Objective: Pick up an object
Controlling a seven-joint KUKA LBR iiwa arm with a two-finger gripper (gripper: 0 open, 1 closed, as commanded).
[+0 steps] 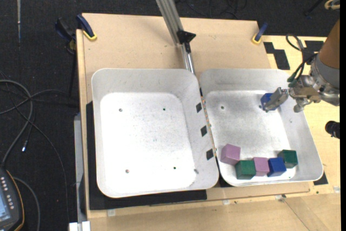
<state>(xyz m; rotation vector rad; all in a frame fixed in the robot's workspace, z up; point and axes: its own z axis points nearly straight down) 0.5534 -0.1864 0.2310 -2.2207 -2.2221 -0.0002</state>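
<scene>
Reaching in from the right edge of the bench (227,30), the arm (331,59) hung over the right bin (238,111), its gripper (273,101) low near that bin's far right side. A small blue block (266,100) sat right at the fingertips; the fingers looked closed around it, with the block showing between them, though the tips were small and somewhat blurred. Whether the block was lifted clear of the bin floor, I could not tell. Along the near edge of the right bin lay a row of other blocks: a light purple block (231,153) nearest the bin's left wall, then a dark green block (245,169), a second pale purple block (261,165), a blue block (276,166), and a green block (288,158) toward the near right corner. These five were touching or just beside one another, well apart from the gripper. The left bin (108,116) sat beside the right one, their inner walls touching along the middle of the bench. A metal pole (165,0) slanted in from the far side, ending near the far edge between the bins. Clamps (85,27) gripped the far corners of the bench.
</scene>
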